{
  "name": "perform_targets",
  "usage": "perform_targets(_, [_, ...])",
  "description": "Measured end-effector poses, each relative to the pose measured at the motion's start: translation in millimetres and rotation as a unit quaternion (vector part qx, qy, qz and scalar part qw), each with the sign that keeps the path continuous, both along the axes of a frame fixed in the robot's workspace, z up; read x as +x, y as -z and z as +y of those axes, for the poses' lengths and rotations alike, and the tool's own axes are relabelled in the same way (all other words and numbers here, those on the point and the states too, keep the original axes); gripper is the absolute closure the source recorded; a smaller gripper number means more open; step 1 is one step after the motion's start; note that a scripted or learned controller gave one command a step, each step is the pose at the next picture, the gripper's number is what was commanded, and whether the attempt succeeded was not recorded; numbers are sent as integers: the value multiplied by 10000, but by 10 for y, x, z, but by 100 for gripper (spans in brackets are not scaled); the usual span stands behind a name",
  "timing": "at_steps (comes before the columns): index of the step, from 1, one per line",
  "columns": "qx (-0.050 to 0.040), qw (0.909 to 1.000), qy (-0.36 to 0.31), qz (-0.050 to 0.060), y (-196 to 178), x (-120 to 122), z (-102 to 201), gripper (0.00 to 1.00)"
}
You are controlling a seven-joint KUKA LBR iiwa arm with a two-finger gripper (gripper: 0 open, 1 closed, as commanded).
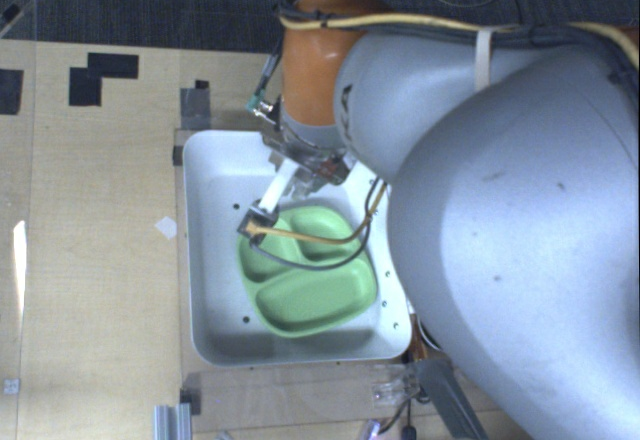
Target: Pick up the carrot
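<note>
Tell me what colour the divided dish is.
The divided dish is light green, in the camera view.

Robot lab: grey arm (520, 188), white bin (212, 218).

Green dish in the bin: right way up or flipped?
Right way up. The green dish lies in the white bin with its hollow compartments and dividing ridges facing the camera.

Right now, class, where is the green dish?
In the camera view, the green dish lies in the white bin, toward its lower right corner, with the arm close on its right.
</note>
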State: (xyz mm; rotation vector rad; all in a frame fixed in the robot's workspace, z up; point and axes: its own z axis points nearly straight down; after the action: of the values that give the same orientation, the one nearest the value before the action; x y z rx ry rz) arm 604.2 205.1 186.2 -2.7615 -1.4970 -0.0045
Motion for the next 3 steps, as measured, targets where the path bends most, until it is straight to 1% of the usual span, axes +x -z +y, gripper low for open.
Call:
perform_targets(1, [15,9964,-840,-65,654,39,38,100])
perform_targets(2, [3,9997,-254,-12,-81,379,307,100])
perform_targets(3, [18,9918,1277,-17,-1979,621,290,100])
